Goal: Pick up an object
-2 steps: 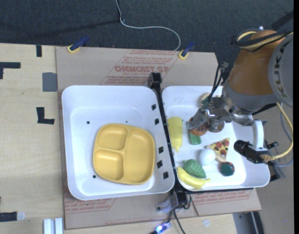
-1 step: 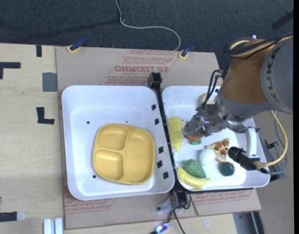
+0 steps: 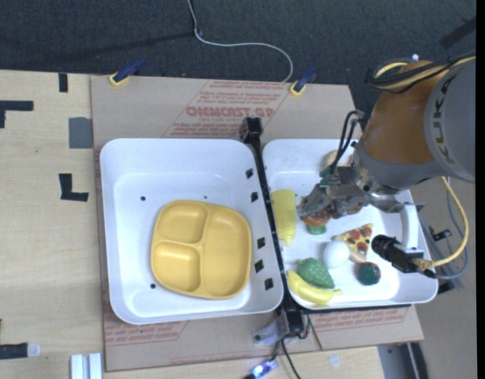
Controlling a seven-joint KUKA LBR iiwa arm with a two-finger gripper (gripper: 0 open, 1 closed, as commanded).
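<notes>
- Counter [image 3: 37, 212]: pale wood surface; a brown cardboard sheet [image 3: 227, 109] with red print lies under the two bins.
- Left shallow white plastic bin [image 3: 120, 164]: holds a yellow three-compartment plastic plate [image 3: 201, 249], lying flat toward the bin's near side.
- Right shallow white plastic bin [image 3: 290, 155]: holds the small items, clustered in its near half.
- Pale yellow toy corn-like piece [image 3: 285, 215]: lies lengthwise just beside the divider between the bins.
- Yellow toy banana [image 3: 310, 290]: at the near edge of the right bin, with a green leafy toy vegetable [image 3: 314, 272] resting against its upper side.
- White egg-shaped toy [image 3: 336, 253]: just right of the green piece, touching or nearly touching a toy pizza slice with red dots [image 3: 358, 239].
- Dark green round toy with a red patch [image 3: 368, 273]: near the bin's near-right corner.
- Small orange-brown toy [image 3: 317, 227]: directly under the end effector; too small to identify.
- Grey arm with orange band [image 3: 400, 133]: reaches in from the right over the right bin.
- End effector [image 3: 323, 205]: low over the bin's middle, above the orange-brown toy and between the corn-like piece and the pizza slice. Cannot tell how it is set, or whether anything is gripped.
</notes>
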